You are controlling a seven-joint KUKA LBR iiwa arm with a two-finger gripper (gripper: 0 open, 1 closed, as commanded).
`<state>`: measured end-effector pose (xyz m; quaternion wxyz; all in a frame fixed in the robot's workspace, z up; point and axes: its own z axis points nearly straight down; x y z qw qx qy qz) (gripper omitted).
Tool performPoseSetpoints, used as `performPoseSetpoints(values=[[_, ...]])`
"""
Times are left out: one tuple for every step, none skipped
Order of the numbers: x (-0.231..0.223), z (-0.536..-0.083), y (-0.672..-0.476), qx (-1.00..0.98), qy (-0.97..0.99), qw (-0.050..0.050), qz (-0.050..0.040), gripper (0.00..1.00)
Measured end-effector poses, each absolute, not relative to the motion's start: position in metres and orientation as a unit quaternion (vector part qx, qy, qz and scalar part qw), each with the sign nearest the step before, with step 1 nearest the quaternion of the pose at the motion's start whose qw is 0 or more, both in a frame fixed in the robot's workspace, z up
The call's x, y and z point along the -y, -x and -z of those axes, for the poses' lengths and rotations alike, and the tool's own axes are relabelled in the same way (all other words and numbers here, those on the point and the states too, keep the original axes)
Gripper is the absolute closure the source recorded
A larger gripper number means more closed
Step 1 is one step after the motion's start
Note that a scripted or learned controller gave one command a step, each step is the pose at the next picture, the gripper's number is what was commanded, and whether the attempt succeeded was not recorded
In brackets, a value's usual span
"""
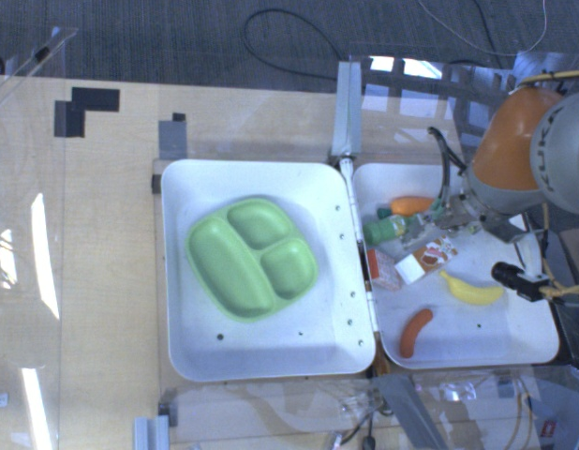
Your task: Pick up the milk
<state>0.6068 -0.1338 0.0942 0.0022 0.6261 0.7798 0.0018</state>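
The milk (425, 257) is a small white carton with red print, lying on its side near the middle of the right bin (514, 345). My gripper (442, 217) hangs just above and behind it, below the orange-banded wrist (514, 139), close to a green bottle and an orange carrot. Nothing visibly rests in the gripper, and the milk lies on the bin floor.
A green bottle (388, 228) and an orange carrot (411, 204) lie at the back left of the right bin. A banana (472, 291) and a red sausage (415, 331) lie nearer the front. The left bin (186, 345) holds a green divided plate (252, 257).
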Motion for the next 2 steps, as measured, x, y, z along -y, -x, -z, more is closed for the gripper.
performPoseSetpoints(values=[[0.1287,-0.0887,-0.5682,-0.792,-0.611,0.007,-0.0046,0.0],[0.126,-0.0978,-0.5716,-0.793,-0.609,0.007,-0.0067,1.0]])
